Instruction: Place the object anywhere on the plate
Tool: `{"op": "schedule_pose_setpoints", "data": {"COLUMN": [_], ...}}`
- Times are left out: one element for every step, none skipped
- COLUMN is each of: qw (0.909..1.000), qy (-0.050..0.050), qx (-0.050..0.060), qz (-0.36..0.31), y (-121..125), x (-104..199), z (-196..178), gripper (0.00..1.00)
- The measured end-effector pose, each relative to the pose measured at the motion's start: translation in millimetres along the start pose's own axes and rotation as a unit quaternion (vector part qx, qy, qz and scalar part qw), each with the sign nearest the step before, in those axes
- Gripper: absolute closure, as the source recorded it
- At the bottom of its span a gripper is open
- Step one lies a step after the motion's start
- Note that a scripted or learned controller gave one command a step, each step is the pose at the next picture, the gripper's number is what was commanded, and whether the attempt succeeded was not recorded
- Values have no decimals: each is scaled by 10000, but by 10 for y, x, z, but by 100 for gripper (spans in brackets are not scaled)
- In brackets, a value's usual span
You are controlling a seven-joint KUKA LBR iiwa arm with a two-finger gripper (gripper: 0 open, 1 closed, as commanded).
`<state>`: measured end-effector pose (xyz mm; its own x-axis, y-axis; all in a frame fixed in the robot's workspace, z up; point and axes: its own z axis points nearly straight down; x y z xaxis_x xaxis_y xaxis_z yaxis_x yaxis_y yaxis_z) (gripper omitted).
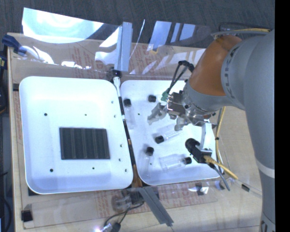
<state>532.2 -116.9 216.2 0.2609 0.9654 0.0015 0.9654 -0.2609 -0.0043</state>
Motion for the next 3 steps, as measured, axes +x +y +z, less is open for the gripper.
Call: {"op": "schedule_pose_setpoints", "data": {"qw": [9941,9985,9938], "qy": [-10,-25,-15], "qx": [17,15,3], "qz": [1081,555,1114], "y": [-437,-893,-1113], "x": [567,1131,1936], "z": [177,271,265], "gripper": [100,100,100]}}
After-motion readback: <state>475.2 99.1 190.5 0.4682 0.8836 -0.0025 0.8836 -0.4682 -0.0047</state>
